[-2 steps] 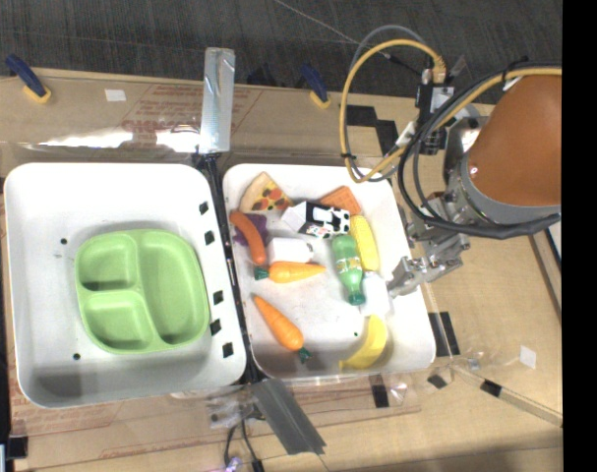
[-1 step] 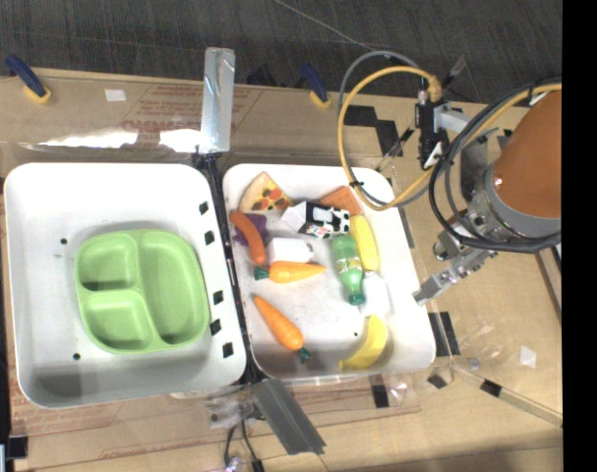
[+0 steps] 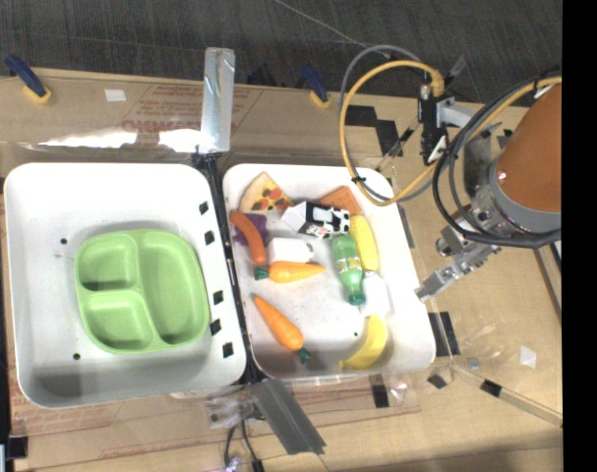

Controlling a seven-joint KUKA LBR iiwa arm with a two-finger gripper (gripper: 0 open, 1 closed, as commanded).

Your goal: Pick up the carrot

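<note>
At the bench's three-o'clock edge, arm: grey KUKA arm with orange band point(image 3: 534, 165) sits outside both bins; approach step not begun, by my reading.
Left bin: shallow white plastic bin point(image 3: 32, 264) holds a green three-compartment plate point(image 3: 141, 288).
Right bin: shallow white plastic bin point(image 3: 406, 264) carries the clutter.
Carrots: two orange toy carrots, one point(image 3: 296, 272) at centre, another point(image 3: 278, 324) toward seven o'clock.
Obstacles: green plastic bottle point(image 3: 348, 268) just beside the centre carrot at three o'clock; yellow bananas point(image 3: 370, 343), pizza slice point(image 3: 266, 196) near.
Gripper: two-finger gripper point(image 3: 446, 275) off the bin's rim; grasp state cannot be told.
Next move: likely swing toward nine o'clock, descend over the clearer lower carrot.
</note>
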